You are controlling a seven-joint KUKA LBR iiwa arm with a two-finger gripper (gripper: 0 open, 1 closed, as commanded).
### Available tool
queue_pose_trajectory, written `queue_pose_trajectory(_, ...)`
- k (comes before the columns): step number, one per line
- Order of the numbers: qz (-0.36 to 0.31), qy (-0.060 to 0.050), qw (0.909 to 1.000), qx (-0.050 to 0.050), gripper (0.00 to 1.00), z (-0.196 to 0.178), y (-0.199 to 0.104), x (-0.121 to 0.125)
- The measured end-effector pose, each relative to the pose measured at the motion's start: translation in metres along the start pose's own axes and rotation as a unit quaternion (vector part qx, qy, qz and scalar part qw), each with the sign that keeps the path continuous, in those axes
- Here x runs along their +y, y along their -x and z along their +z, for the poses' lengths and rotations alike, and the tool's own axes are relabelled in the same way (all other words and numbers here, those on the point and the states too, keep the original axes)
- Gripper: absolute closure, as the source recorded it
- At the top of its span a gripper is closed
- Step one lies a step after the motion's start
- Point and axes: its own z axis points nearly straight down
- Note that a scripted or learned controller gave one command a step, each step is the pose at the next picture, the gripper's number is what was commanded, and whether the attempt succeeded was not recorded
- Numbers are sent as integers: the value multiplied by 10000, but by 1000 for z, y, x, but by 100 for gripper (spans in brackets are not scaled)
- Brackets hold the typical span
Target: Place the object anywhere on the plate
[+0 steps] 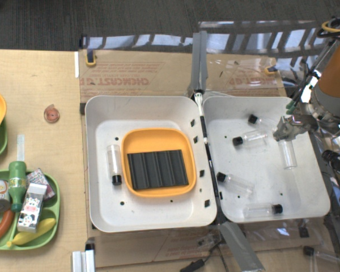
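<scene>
- Step in hand is judged to be the pick: the gripper (284, 130) is seen at the right edge of the frame, over the upper right of the right bin (311, 205).
- A clear tube (288, 154) lies or hangs just below the gripper; it is taken as the task's object.
- Whether the gripper is closed on the tube cannot be told; the tip is too blurred and small.
- The orange plate (158, 136) is set in the middle of the left bin (93, 152), well apart from the gripper, with a dark ridged insert (158, 170) on it.
- Next move, as judged: grasp to be confirmed, tube lifted, carried left across the bins' shared rim, released over the plate.
- Nearby: three more capped vials (246, 136) (232, 180) (263, 210) and a loose black cap (252, 119) in the right bin; another vial (112, 163) just left of the plate.
- Nothing is seen blocking the path but the rim.
</scene>
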Motion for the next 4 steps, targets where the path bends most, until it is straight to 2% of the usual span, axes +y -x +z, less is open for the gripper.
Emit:
queue_pose_trajectory(1,-1182,3,9930,-6,100,3,-23,39)
queue_pose_trajectory(2,-1586,-3,9873,-3,100,18,-24,42)
queue_pose_trajectory(3,-1587,-2,9873,-3,0,18,-24,42)
queue_pose_trajectory(4,-2186,10,9758,-12,0,-9,25,49)
